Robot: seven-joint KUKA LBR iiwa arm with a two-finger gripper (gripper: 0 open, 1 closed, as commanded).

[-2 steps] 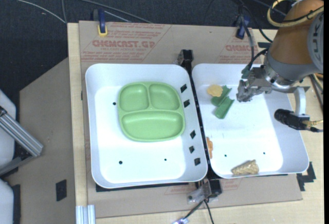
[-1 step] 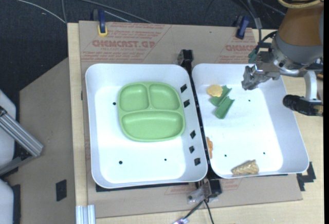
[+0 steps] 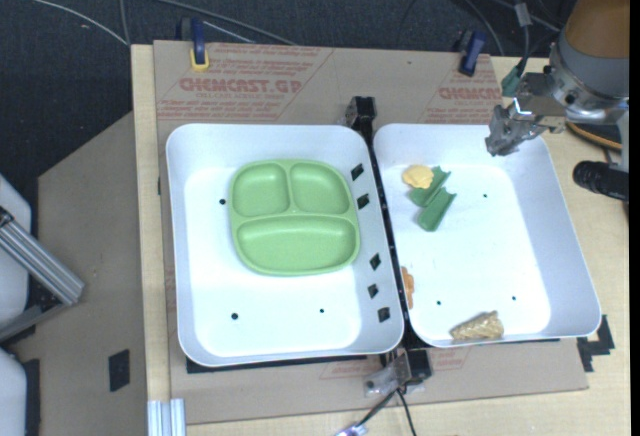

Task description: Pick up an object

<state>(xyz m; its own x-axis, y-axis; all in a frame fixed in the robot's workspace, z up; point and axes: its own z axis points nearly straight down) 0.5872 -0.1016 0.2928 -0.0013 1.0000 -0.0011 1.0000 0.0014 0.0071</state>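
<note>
In the right bin lie a small yellow piece and a green piece near the bin's left side, close together. A tan, crumbly piece rests by the bin's front rim. A small orange bit sits against the left wall. My gripper hangs over the bin's back right corner, well to the right of the yellow and green pieces. Nothing shows between its fingers.
The left bin bears a green divided plate with three compartments. A black divider with clips runs between the bins. Blue clamps hold the cardboard backing. Cables trail across the dark floor behind.
</note>
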